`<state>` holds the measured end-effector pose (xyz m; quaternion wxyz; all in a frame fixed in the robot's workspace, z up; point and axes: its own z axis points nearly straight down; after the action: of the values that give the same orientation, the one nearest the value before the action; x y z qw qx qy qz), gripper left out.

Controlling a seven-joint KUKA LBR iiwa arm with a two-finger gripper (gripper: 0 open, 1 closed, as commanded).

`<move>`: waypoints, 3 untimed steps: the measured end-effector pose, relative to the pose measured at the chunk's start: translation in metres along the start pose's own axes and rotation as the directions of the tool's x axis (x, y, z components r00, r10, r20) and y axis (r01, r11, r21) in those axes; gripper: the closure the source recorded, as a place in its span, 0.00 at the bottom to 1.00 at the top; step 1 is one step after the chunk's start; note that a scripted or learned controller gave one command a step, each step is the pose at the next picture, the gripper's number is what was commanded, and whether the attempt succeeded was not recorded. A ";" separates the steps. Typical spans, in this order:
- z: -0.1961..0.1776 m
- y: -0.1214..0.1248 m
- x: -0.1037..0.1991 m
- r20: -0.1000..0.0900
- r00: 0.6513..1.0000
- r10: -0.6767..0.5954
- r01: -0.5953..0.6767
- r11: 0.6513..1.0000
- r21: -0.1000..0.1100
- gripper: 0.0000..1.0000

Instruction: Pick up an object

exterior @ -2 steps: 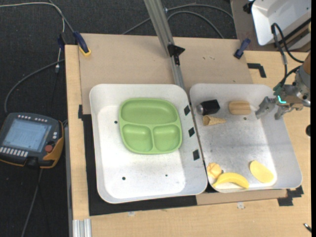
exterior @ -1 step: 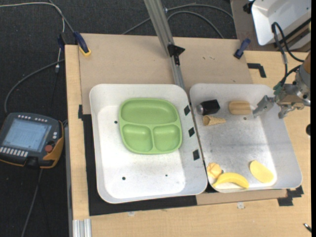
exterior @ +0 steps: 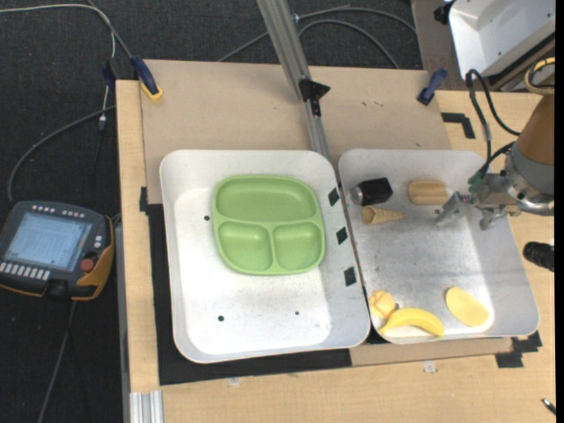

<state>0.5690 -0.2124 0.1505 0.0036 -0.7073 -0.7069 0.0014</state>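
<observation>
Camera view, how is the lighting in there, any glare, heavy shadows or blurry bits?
Camera view: light is even and soft, with only faint shadows under the green divided plate and the banana; no strong glare on the white bins; the gripper and arm at the right look slightly soft.
</observation>
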 end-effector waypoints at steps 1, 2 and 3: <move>0.042 -0.001 0.000 0.000 1.000 -0.001 0.001 1.000 -0.001 0.00; 0.066 -0.001 0.000 0.002 1.000 -0.001 0.001 1.000 -0.006 0.00; 0.052 0.001 -0.001 0.006 1.000 -0.001 0.001 1.000 -0.013 1.00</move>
<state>0.5698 -0.2128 0.0986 -0.0031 -0.7070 -0.7072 -0.0011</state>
